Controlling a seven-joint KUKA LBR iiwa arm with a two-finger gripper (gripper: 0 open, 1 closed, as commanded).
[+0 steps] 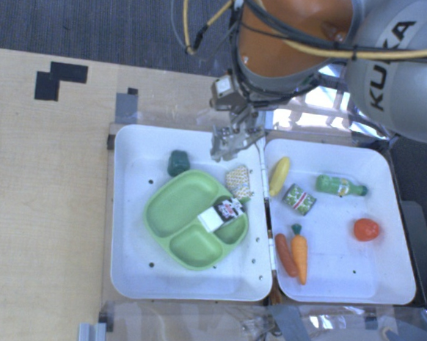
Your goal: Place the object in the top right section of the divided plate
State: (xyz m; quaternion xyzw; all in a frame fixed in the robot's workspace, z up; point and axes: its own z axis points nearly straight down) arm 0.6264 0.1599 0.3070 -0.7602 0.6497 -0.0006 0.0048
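Observation:
The green divided plate point(177, 207) lies tilted in the left bin point(128, 270). A small black-and-white carton point(222, 212) rests on the plate's right side, across the ridge between two sections. A beige waffle-textured piece point(237, 179) lies just off the plate's upper right rim. My gripper point(230, 144) hangs over the far right part of the left bin, above and slightly left of the beige piece and apart from the carton. Nothing is seen held in it.
A dark green block point(178, 162) sits beyond the plate's upper left rim. The right bin point(399, 291) holds a banana point(278, 175), a can point(298, 198), a green bottle point(339, 186), a tomato point(366, 229) and two carrots point(294, 255).

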